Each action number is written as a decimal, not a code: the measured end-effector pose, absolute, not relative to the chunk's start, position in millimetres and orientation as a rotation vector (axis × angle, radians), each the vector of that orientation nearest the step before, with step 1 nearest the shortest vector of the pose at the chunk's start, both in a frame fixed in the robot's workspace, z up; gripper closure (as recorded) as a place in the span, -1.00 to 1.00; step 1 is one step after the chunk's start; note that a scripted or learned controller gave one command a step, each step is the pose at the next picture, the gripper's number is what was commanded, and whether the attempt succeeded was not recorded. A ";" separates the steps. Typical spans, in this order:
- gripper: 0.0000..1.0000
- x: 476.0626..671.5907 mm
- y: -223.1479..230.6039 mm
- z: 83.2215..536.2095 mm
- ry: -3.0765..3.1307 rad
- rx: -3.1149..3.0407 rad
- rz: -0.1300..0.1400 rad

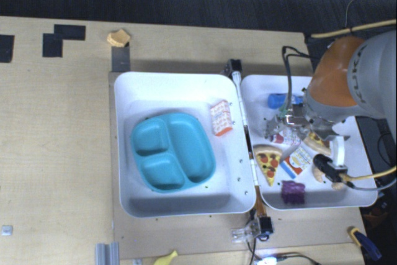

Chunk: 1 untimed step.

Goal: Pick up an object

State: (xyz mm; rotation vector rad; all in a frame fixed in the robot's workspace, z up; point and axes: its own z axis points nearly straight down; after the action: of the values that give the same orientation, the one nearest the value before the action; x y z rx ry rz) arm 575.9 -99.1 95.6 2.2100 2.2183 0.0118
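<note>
Arm low over the right bin's clutter, gripper hard to read.

The arm's grey bulk and orange band (335, 74) cover the right bin's (263, 195) far right part, hiding whatever lies beneath. The gripper (286, 124) sits over a tangle of small items, and whether it is open or closed cannot be told. Just beside it lie a blue block (276, 100) on the far side, a pizza slice toy (268, 164) and a red-and-white packet (298, 160) on the near side; nothing is plainly caught in it. A purple block (293, 192) rests near the front wall. In the left bin (124, 133) lie a teal divided tray (172, 150) and a red-and-white snack packet (221, 118).
</note>
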 end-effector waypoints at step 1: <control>1.00 577.9 -98.8 107.4 2.217 2.206 0.017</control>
State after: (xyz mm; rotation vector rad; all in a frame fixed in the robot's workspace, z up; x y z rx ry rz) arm 577.9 -98.8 107.4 2.2063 2.2167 0.0172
